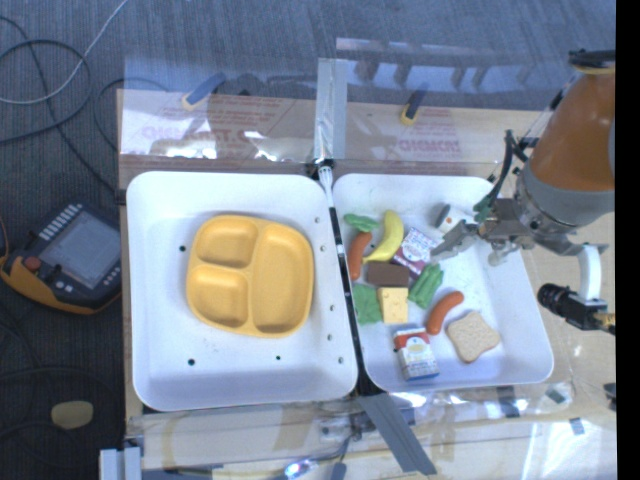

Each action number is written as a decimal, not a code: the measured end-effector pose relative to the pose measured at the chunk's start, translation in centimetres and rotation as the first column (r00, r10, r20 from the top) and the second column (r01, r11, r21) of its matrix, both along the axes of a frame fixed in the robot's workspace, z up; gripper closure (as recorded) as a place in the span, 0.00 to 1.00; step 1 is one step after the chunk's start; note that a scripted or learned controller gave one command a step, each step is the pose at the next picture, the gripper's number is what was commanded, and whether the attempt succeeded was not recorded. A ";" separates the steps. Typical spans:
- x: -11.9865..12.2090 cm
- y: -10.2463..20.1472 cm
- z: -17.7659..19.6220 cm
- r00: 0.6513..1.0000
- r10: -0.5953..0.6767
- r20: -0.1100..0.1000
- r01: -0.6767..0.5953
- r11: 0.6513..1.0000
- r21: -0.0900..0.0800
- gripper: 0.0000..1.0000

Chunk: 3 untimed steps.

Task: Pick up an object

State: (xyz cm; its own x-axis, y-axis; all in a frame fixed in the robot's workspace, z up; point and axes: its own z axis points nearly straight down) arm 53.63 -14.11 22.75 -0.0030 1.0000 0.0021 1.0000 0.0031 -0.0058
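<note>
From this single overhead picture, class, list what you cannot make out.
- Gripper: too small and blurred to tell whether its fingers are open or shut.
- Carton: print too small to read.
- Arm: cut off by the right edge.
- Green pieces: partly hidden under the brown block.

The arm (580, 138) is cut off by the right edge, so its upper part is out of sight. The gripper (455, 240) is small and dark against the right bin (520, 358); whether its fingers are apart or closed cannot be told. The brown block (386, 274) is partly covered by the banana (388, 236) and the wrapped snack (414, 249). The print on the small carton (417, 356) is too small to read.
</note>
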 end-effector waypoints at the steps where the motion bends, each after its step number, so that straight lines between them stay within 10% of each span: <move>1: -2.6 -1.9 -13.0 0.983 -0.185 0.014 0.185 0.983 -0.002 0.00; 2: -2.6 -1.9 -12.5 0.983 -0.185 0.010 0.185 0.983 -0.003 1.00; 3: -0.1 0.1 -2.2 0.958 -0.287 0.000 0.287 0.958 -0.006 1.00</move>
State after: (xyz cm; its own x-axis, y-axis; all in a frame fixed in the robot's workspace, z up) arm 53.56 -14.05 20.59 0.2840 0.9588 -0.0042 0.9588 -0.2840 -0.0057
